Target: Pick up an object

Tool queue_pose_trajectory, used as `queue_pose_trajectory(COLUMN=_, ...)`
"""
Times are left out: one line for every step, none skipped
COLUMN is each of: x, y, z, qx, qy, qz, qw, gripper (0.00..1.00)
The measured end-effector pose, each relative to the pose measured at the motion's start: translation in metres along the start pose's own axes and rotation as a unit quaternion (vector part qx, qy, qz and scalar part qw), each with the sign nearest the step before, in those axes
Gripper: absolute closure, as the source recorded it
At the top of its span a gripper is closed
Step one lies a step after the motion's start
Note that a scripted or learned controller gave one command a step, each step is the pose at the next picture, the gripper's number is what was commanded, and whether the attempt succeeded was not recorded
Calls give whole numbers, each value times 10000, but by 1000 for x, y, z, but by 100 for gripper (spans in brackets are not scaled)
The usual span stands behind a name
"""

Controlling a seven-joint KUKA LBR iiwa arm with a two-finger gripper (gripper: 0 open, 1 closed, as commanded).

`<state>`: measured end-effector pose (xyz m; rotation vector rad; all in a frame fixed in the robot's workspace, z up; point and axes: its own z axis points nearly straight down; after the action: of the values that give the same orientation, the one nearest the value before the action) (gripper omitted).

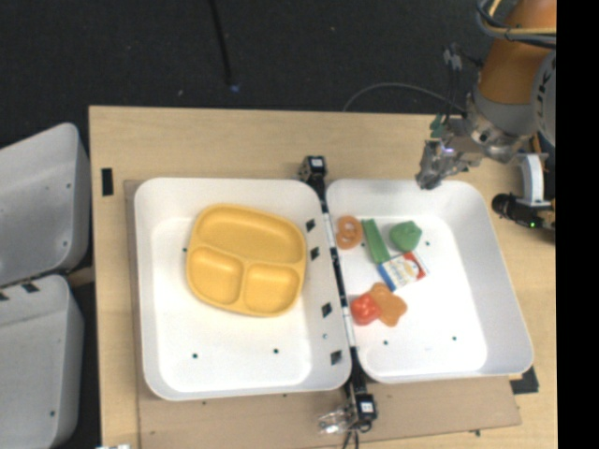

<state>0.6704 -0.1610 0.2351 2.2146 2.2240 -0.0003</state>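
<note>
Up at the far right corner of the right bin (505,279), the claw (432,178) hangs over the rim, at the end of the grey arm (505,82) with its orange band; whether its fingers are apart or together I cannot tell (they are small and dark against the rim), and nothing shows between them. Below and to the left of it, on the bin floor, lies the cluster of small things. Nearest the claw is a green lump (405,235), just beside a green bar (374,240) that lies lengthwise. Left of the bar is an orange ring (348,233), close to the wall between the bins. Nearer the camera, a small white packet (403,270) with red and blue print touches the bar's end. Below that, an orange piece (387,306) and a red piece (363,310) sit against each other. Across the divider, the left bin (168,344) holds a yellow tray (247,258) with three compartments, lying flat and slightly turned. Both bins rest side by side on the wooden bench (112,148).
</note>
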Motion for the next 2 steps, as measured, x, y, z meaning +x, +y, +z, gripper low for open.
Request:
queue_pose_trajectory(x=54, y=-15, z=-11, qx=10, qy=17, qz=-7, qw=10000, gripper=100)
queue_pose_trajectory(x=109, y=-29, z=-19, qx=13, qy=19, qz=-12, qw=10000, gripper=100)
